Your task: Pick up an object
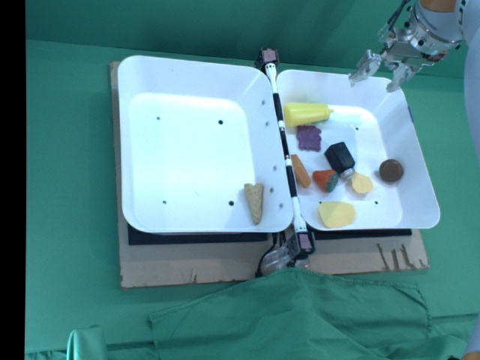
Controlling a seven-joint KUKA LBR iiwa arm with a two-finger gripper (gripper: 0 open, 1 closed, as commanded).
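Observation:
My gripper [379, 75] hangs open above the far right corner of the right bin [420, 201], with nothing between its fingers. Below it in that bin lie a yellow bottle-shaped toy [306, 113], a purple piece [308, 136], a black block [340, 157], an orange carrot-like piece [300, 170], a red and green piece [325, 179], a small yellow round [361, 183], a brown disc [391, 170] and a flat yellow piece [337, 214]. A tan cone [254, 202] lies in the left bin [150, 88], near its front right corner.
A black and white divider rail [283, 145] runs between the two bins. Both bins rest on a brown cardboard sheet [187, 268] on green cloth. Rumpled green fabric [300, 313] lies at the front.

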